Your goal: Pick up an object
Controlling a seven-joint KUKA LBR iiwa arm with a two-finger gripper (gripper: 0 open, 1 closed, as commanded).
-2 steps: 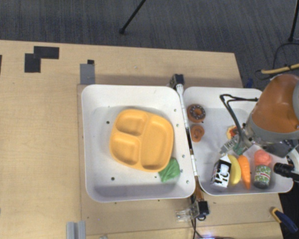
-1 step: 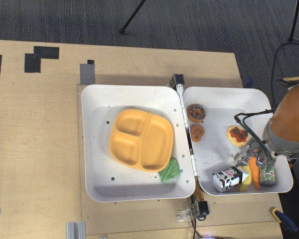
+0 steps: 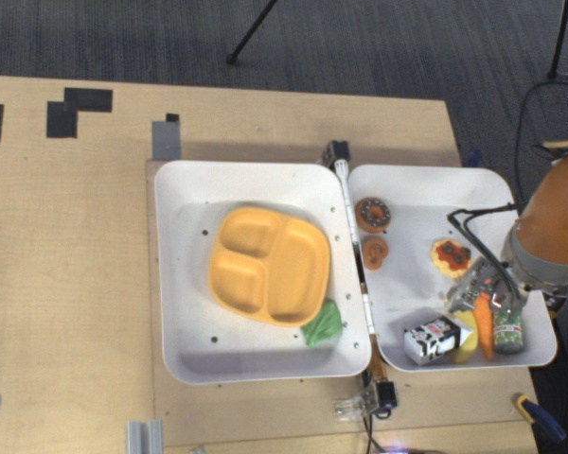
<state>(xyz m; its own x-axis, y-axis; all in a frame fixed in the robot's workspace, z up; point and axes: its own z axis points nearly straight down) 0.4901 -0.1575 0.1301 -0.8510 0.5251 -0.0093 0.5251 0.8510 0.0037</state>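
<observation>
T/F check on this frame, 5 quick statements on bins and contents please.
1. The yellow divided plate lies in the left bin. True.
2. A green leaf toy sits at the plate's lower right edge. True.
3. The chocolate donut is in the left bin. False: it is in the right bin, near its top left.
4. The black-and-white carton lies on the plate. False: it lies at the right bin's lower edge.
5. The claw is over the right bin. True.
</observation>
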